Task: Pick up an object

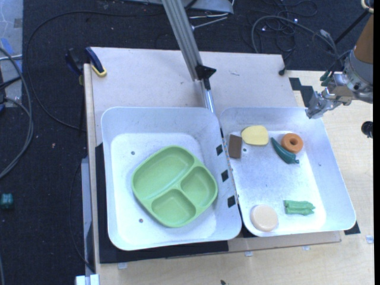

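The gripper (313, 108) is hanging at the far right of the camera view, over the upper right corner of the right bin (332, 177), with its small metal tip pointing down and left toward the bin's rim; nothing is showing between its fingers, and whether they are spread or closed cannot be told at this size. Behind it the grey arm (362, 70) is reaching in from the right edge. Nearest to the gripper, inside the right bin, an orange ring (292, 142) is lying in the upper part, touching a dark green curved piece (284, 152) that is slanting down to the right beneath it. Just left of those, a yellow rounded piece (255, 135) is resting beside a small brown block (235, 146), which is sitting close to the bin's left wall. Farther down, near the front rim, a bright green toy (298, 207) is lying flat, and a pale round disc (264, 218) is sitting to its left, well apart from the upper group. The left bin (119, 129) is holding a light green divided plate (174, 186) with three compartments, lying flat near the bin's middle. A slanted metal pole (183, 28) is rising from between the two bins toward the top of the view.
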